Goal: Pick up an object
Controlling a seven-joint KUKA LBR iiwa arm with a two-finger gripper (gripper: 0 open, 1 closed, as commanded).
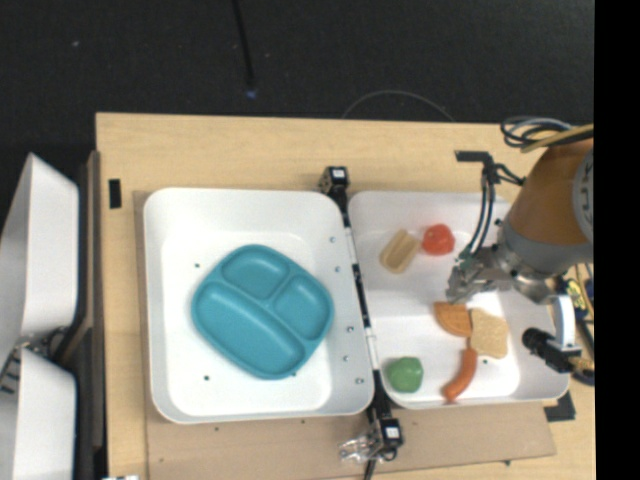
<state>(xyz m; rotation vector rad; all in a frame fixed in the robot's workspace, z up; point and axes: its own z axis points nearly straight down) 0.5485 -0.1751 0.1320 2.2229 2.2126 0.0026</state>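
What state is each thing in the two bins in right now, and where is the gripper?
Blue divided plate: flat in the left bin, nothing on it.
Tan bread roll: lying in the right bin, untouched.
Red tomato: beside the roll, free.
Orange piece: touching the toast slice.
Green round item: loose near the front edge.
Sausage: lying slanted, free.
Gripper: low over the orange piece, grip unclear.

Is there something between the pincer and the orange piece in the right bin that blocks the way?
Nothing visible does. The pincer hangs in the right bin just above the orange piece, with bare white floor between them. The bread slice lies beside that piece, to its right, not in the path.
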